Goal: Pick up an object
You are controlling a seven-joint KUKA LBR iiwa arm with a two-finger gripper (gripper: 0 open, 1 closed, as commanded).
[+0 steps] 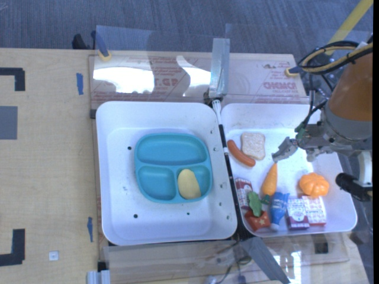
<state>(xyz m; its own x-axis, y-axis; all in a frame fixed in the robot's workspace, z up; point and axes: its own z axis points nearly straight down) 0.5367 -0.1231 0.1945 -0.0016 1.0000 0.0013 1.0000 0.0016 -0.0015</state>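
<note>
Camera view: hand is hovering just above the carrot, finger state indeterminable; carrot appearing light, rigid, slippery—grasp mid-body.

Blue-grey carpet floor lies beyond a pale wooden bench.

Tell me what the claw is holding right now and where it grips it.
Nothing can be seen held. The claw hangs over the right bin, above the carrot and beside the bread slice, with no item between its fingers.
</note>
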